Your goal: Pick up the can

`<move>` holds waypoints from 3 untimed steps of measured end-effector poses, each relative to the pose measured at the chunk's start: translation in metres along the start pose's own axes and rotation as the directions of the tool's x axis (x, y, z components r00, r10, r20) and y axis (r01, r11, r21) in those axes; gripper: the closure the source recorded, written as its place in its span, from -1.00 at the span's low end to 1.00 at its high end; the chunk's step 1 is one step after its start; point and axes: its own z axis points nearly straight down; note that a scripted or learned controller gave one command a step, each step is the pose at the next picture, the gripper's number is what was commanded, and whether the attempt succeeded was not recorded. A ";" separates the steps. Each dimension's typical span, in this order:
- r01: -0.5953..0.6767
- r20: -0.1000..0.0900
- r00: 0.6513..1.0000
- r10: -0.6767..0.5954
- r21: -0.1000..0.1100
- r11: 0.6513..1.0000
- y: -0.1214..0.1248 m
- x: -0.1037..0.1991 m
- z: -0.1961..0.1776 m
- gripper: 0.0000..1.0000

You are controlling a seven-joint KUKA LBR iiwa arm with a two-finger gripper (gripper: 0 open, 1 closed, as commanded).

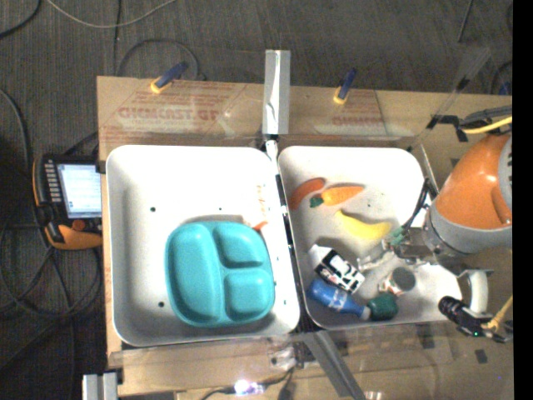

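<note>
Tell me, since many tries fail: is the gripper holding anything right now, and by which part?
It cannot be told. The gripper sits low in the right white bin, beside the small round grey can.

From my seat I see the pincer (pixel 405 246) as dull grey metal under the arm's (pixel 475 198) bright orange band. Just left of it lies a yellow banana (pixel 366 225); beyond that, an orange carrot (pixel 341 194) with a red-orange piece (pixel 303 191) beside it. Just below the pincer sits a can (pixel 400 280) with a grey top. Farther lower-left are a black-and-white patterned toy (pixel 339 271) and a blue bottle (pixel 336 298) with a dark green end. Well to the left, a turquoise divided plate (pixel 220 272) rests in the white bin (pixel 133 223). The table (pixel 183 111) is tan.
</note>
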 end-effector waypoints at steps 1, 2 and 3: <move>-0.039 -0.002 0.999 0.039 0.000 0.999 0.002 -0.035 0.024 -1.00; -0.039 -0.005 0.999 0.039 0.006 0.999 0.002 -0.035 0.019 1.00; -0.271 0.002 0.963 0.271 -0.001 0.963 0.003 -0.038 -0.041 1.00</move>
